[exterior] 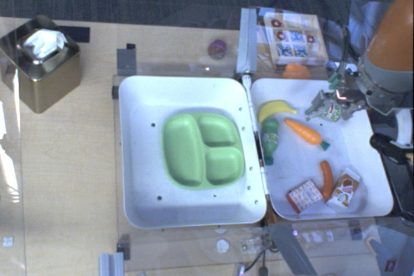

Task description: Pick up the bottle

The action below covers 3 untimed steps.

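The bottle (269,138) is green with a darker label. It lies lengthwise along the left wall of the right bin (378,200), just below a yellow banana (275,109). My gripper (330,106) hangs over the bin's far right part, well to the right of the bottle and a little farther back. An orange carrot (304,131) lies between the two. The grey arm with its orange band (394,29) comes in from the right edge.
The left bin (139,203) holds a green divided tray (203,149). Near the right bin's front lie a sausage (326,178) and two small cartons (304,196) (344,191). A brass tissue box (42,64) stands at far left. A picture box (290,39) sits behind the bins.
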Tool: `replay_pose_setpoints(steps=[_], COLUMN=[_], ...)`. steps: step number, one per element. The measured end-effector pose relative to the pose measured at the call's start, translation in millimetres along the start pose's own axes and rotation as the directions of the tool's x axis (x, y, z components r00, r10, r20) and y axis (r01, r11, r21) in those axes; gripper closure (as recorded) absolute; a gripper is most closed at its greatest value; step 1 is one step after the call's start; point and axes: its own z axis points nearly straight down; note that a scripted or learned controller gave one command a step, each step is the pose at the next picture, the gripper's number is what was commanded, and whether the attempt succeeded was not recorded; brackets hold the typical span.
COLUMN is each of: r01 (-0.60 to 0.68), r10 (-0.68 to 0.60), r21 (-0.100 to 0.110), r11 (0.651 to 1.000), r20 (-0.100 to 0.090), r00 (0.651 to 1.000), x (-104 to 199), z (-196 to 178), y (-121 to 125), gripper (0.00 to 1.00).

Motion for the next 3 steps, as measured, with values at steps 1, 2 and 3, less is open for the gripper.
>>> replay_pose_setpoints(steps=[1, 2, 3], r01=[0.117, 0.513, 0.335], r10=[-0.117, -0.513, -0.335], r21=[-0.003, -0.002, -0.011], r11=[0.993, 0.859, 0.942], r20=[0.001, 0.001, 0.004], r00=[0.993, 0.859, 0.942], x=[-19.6, 43.9, 18.9], z=[7.6, 66.9, 162.2], y=[-21.6, -13.9, 10.9], gripper=[0.0, 0.0, 0.0])
